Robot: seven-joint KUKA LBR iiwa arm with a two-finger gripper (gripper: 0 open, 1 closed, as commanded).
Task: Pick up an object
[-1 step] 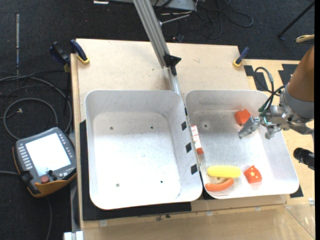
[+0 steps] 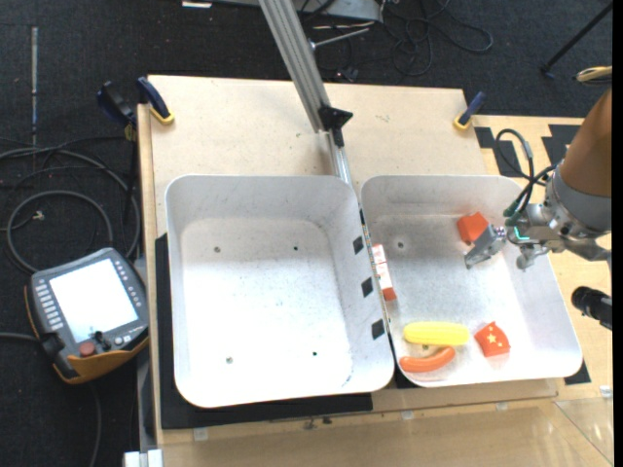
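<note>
Gripper [image 2: 504,246] hovering just right of orange block [image 2: 472,227], fingers apart, prob. holding nothing; right bin [image 2: 560,300] wall close behind.

A robotics lab, most likely. A bare particleboard tabletop [image 2: 253,125] sits on dark carpet [image 2: 68,27], clamped at its corners, with loose black cables [image 2: 39,212] trailing across the floor, a handheld control pendant [image 2: 88,309] alongside, and an aluminium rail [image 2: 292,47] mounted overhead.
</note>
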